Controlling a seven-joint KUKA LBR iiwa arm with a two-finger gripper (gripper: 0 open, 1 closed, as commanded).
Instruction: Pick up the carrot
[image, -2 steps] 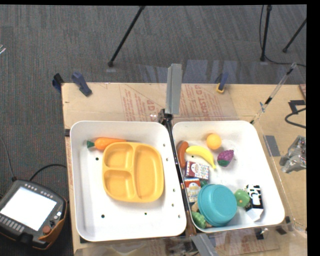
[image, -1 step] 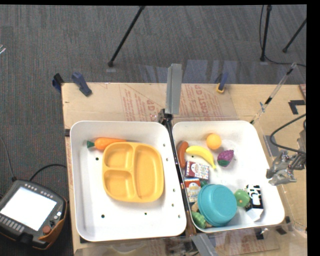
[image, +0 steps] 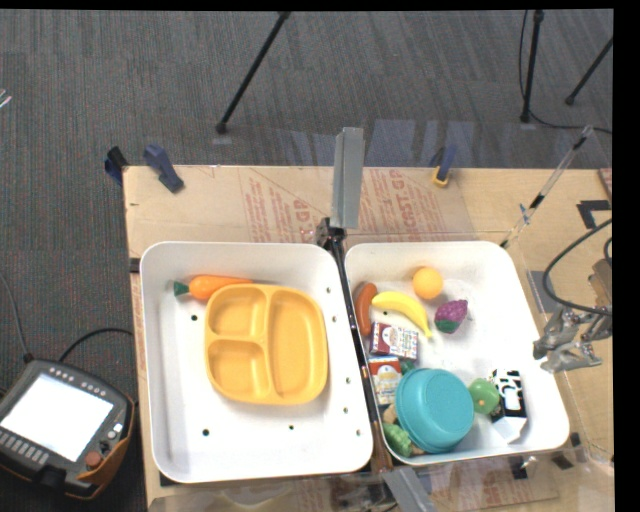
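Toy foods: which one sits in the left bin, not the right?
The carrot, orange with a green top, lying against the yellow tray's far-left corner. The banana, orange and grapes all lie in the right bin.

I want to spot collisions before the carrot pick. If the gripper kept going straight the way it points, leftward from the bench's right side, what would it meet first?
Probably the right bin's rim, then the black-and-white box. The gripper sits just outside that bin; its height is unclear.
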